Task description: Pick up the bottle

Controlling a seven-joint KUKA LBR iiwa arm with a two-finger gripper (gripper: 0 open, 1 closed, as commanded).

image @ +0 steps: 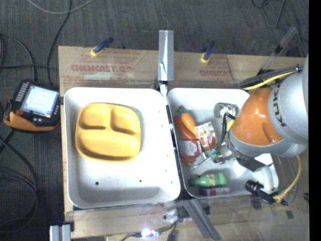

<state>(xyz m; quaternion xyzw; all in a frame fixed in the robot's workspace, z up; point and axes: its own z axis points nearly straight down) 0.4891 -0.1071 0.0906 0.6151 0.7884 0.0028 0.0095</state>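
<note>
Reaching in from the right over the right bin [173, 134], the grey arm [281, 119] with its orange band, hiding much of that bin's right half. Gripper [219, 154] hanging low near the bin's middle, just beside a small red-and-white packet [206, 134]; impossible to tell how it is set or whether anything is in it. Lying on its side near the bin's front wall, apart from the gripper: the green bottle [212, 179], with a dark flat item [215, 190] just in front of it. Resting along the bin's left wall, a red ketchup bottle [189, 148], an orange carrot [186, 123] leaning over its top. Sitting in the left bin [70, 185], a yellow divided tray [108, 131]. Lying on the floor at far left, a handheld control screen [35, 106].
</note>
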